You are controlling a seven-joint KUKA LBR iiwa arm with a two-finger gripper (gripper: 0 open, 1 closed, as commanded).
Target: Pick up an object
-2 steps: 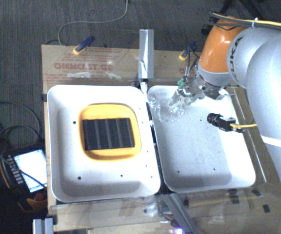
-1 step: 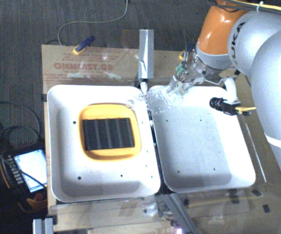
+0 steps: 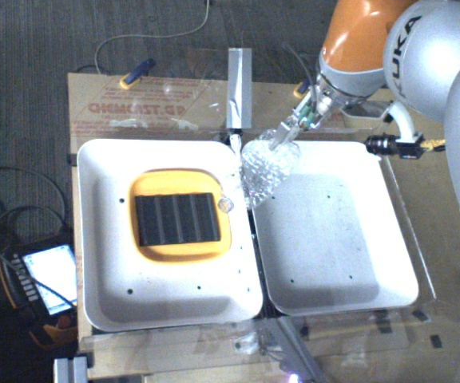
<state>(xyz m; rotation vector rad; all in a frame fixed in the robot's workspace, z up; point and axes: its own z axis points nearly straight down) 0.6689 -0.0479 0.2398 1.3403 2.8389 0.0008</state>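
Bright, even light falls from overhead, and both white bins [image 3: 326,238] come out nearly washed, with soft grey shading along their inner walls. The dark floor [image 3: 30,38] stays dim and grainy. A clear crinkled object [image 3: 266,166] between the bins glints and smears. The picture is slightly soft overall, blurrier near the bottom edge.

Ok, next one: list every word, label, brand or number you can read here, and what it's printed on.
"KUKA", only partly legible, dark letters on the grey arm.
Red lettering on the cardboard sheet behind the left bin: too faint and blurred to read.
Lit screen of the device on the floor: too small to read.
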